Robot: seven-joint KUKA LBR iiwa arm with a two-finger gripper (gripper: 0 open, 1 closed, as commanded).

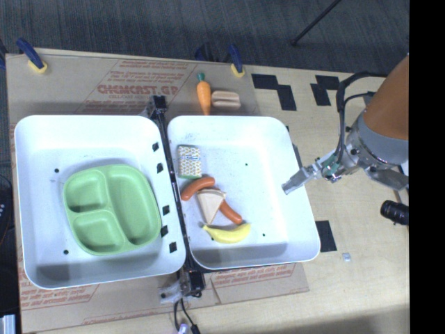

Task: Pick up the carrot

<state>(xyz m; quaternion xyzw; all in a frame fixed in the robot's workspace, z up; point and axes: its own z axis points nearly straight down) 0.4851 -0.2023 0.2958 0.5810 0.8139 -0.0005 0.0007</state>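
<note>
Step in hand: approach. The carrot (203, 94) lies on the bench (361, 270) outside both bins, just beyond the right bin's far rim and just beside a small tan block (225, 100), green top pointing away from the bins. The jaws (299, 180) hover at the right bin's right rim, well apart from the carrot; whether they are spread or pressed together cannot be told, and nothing is seen between them.

Advice: travel over the right bin to its far side, descend on the orange body across its width, and keep clear of the tan block and the bin rim.

Left bin (42, 138): one green divided plate (110, 208), its compartments bare.

Right bin (278, 145): a patterned packet (189, 161); a sausage (197, 186); a pale wedge (211, 204) touching it; a short orange piece (232, 214); a banana (227, 233) at the near side.
</note>
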